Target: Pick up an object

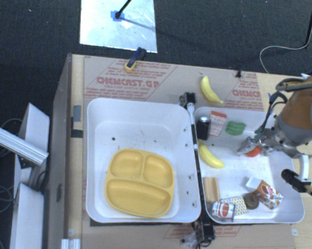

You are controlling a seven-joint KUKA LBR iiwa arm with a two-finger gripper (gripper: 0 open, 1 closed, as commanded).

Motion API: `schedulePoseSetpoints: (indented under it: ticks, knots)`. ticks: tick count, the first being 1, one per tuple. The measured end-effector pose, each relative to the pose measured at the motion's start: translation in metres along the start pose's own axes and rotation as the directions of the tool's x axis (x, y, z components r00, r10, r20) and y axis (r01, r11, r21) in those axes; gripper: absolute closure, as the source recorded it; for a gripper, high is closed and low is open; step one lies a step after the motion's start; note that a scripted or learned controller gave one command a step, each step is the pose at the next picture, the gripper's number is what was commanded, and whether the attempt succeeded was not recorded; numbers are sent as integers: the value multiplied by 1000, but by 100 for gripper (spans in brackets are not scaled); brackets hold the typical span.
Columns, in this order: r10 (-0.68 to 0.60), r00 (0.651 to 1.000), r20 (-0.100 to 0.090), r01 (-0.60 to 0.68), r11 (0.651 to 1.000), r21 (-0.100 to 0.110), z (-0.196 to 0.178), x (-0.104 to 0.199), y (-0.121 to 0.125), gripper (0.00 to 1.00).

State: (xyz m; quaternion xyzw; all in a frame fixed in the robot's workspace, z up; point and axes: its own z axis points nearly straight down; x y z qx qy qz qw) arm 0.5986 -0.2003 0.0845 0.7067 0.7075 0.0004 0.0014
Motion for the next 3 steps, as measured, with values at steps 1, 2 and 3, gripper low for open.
schedulePoseSetpoints:
  ticks: [1,2,3]
  knots:
    - [-1,1000,0,1,1000,-3,-11,0,1,100]
    - [-4,1000,-1,4,1000,-3,-110,68,26,100]
    - [-4,1000,-3,4,1000,-1,-143,143,-14,100]
